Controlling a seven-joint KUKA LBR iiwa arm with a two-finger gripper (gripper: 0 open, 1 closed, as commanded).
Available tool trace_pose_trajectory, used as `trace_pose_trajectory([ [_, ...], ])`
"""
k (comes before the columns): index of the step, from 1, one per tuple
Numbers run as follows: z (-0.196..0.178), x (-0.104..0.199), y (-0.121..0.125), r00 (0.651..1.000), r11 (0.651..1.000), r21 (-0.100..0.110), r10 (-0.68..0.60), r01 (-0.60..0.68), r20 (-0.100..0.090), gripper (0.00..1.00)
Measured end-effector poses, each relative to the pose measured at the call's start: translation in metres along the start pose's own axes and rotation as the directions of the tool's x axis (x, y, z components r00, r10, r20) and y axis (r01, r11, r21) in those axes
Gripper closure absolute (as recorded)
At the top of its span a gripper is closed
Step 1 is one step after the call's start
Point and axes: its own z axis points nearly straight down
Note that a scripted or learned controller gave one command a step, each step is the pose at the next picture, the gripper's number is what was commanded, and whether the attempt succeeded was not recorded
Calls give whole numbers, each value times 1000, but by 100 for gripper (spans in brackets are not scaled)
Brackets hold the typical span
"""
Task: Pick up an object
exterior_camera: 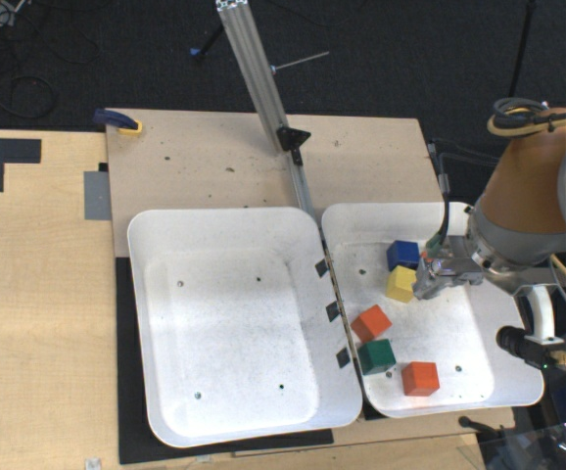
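Note:
Five blocks lie in the right bin (489, 385): a blue block (402, 254) and a yellow block (401, 284) touching each other near the middle, an orange block (370, 322), a green block (376, 356) by the left wall, and a red-orange block (420, 378) near the front. My gripper (434, 272) reaches in from the right and sits low, just right of the yellow and blue blocks. Nothing shows between its fingers.
The left bin (146, 253) stands beside the right one, with black clips along the shared wall. A slanted aluminium bar (259, 76) rises behind the bins. A blue-yellow clamp (118, 120) sits at the bench's back left corner.

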Motion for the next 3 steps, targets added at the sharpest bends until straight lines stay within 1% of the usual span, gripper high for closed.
trace_pose_trajectory([
  [2, 10, 87, 18, 1000, 1000, 1, 1, -1, 1, 100],
  [3, -2, 135, 20, 1000, 1000, 0, 1, -1, 2, 100],
])
